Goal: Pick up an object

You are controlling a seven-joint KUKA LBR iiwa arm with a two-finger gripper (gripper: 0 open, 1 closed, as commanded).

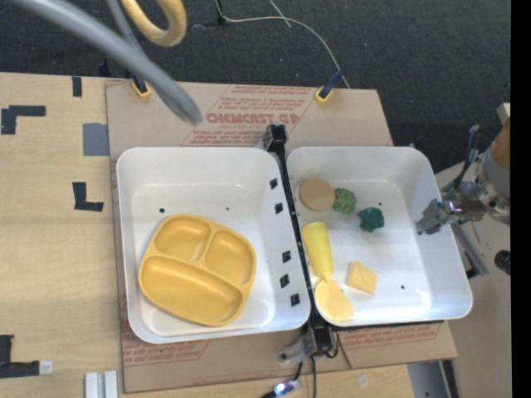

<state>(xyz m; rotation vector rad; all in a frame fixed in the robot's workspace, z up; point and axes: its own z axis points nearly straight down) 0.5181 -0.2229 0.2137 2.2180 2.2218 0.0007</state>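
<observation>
The right bin (415, 297) holds several small toy foods. A round tan disc (316, 194) lies at its back left, with a light green lump (344, 200) touching it and a dark teal lump (371, 218) a little to the right. A yellow cylinder (317, 249) lies along the left wall, above a pale yellow oval piece (334, 302). A yellow wedge (361, 279) sits beside them. My gripper (435, 215) hangs over the bin's right rim, apart from all the objects, with nothing seen in it.
The left bin (133, 181) carries a yellow divided plate (197, 268). A black divider (286, 222) runs between the bins. Both stand on a cardboard sheet (241, 118) held by clamps (329, 88). A grey hose (124, 36) and a yellow loop (158, 7) hang at the top left.
</observation>
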